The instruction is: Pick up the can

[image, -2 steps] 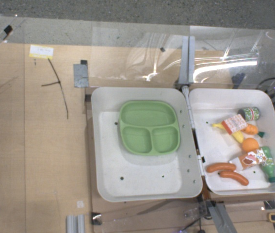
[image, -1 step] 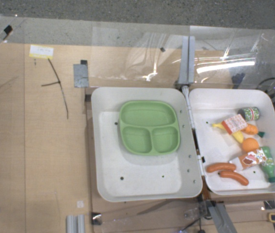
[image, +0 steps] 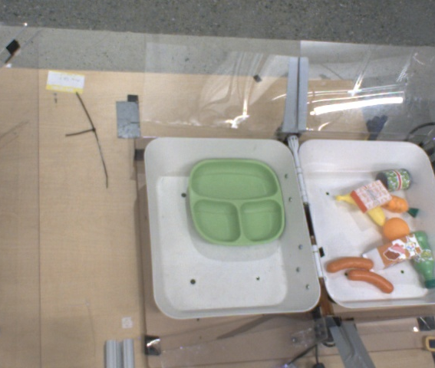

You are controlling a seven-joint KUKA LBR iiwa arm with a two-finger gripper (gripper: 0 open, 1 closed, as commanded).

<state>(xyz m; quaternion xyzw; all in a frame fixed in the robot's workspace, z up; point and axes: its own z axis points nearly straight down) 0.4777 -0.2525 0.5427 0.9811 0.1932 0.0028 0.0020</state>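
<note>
The can, green-labelled with a pale end, lies on its side at two o'clock in the right bin on the tan table, clear sheeting behind.

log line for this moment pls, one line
stage: pre-grasp | can: lying at far edge of right bin, untouched | green plate: left bin | sausages: right bin, near edge

Two bins sitting side by side.
A green tray is lying in the left bin; a can is resting among toy food in the right bin.
</note>
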